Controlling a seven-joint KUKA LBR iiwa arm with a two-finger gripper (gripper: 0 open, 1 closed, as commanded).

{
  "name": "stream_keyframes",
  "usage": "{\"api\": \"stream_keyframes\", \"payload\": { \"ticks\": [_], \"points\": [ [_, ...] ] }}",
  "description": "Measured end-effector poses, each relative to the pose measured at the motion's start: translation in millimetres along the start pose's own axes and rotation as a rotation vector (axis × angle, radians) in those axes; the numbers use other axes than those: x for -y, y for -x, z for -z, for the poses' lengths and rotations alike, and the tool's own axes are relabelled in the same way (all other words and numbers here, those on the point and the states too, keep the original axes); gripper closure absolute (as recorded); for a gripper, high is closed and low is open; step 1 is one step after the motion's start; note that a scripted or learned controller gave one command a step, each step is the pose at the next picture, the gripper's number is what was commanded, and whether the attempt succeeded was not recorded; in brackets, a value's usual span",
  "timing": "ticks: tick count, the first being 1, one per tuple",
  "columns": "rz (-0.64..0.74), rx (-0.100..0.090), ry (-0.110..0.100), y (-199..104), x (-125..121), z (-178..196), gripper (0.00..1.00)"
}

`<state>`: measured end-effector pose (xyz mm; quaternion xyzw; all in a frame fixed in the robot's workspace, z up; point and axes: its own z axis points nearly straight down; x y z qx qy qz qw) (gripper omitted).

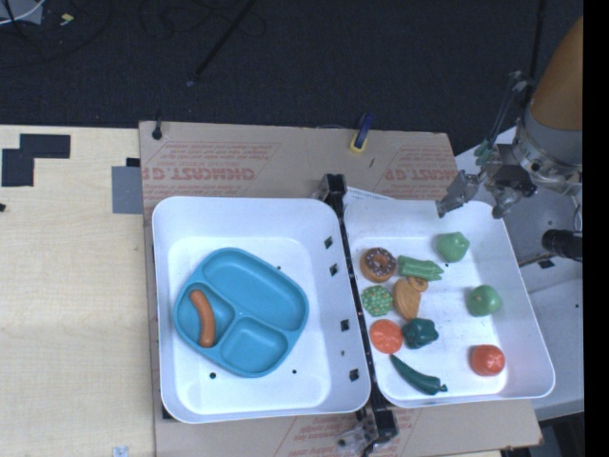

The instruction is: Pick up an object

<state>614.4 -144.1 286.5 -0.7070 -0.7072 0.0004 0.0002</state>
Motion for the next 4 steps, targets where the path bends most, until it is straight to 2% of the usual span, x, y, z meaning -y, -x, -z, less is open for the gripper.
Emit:
{"api": "stream_keyframes", "payload": {
  "ticks": [1,4],
  "points": [
    [0.000,-0.002,-0.006,3,9,-55,0.00],
    [-0.001,-0.002,-0.005,2,17,-199,0.00]
  ]
}}
